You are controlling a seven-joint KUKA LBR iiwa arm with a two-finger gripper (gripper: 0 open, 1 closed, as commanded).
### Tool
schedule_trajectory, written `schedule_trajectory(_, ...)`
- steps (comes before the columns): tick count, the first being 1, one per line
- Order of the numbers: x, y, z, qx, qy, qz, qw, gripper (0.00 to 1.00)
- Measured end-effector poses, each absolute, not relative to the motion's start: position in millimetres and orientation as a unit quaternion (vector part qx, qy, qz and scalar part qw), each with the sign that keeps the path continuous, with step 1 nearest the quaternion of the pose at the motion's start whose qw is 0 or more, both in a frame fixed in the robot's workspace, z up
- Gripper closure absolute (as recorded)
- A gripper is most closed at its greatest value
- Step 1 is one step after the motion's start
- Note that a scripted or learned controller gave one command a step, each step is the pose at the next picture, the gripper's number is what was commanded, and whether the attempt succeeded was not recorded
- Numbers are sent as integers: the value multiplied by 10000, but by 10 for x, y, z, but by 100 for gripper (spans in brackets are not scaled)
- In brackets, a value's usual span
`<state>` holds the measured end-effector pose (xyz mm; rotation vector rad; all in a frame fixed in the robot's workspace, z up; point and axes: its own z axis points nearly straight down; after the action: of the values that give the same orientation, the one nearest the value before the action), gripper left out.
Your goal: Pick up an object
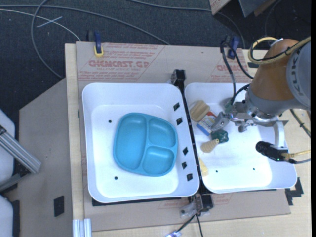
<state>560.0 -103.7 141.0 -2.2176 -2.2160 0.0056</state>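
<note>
In the right bin (pixel 247 179), a small cluster of objects lies near the left wall. It holds a tan block (pixel 198 110), a blue piece (pixel 203 129), a dark green object (pixel 221 136) and a tan ridged cone (pixel 209 145). My gripper (pixel 222 122) hangs low over this cluster, just above the green object and right of the tan block. The grey and orange arm (pixel 274 78) reaches in from the right. Nothing is visibly held.
A light blue divided plate (pixel 145 144) lies in the middle of the left bin (pixel 98 102). A small yellow bit (pixel 204 170) sits by the right bin's left wall. The divider between the bins carries black clips (pixel 178 76).
</note>
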Motion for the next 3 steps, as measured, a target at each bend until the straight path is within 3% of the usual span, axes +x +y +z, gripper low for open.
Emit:
schedule_trajectory(1, 5584, -1029, 880, -7073, -7069, 19, 37, 0)
schedule_trajectory(2, 5606, -1031, 1023, -7073, -7069, -5, 9, 100)
schedule_trajectory(3, 5574, -951, 1508, -7066, -7076, -16, -18, 100)
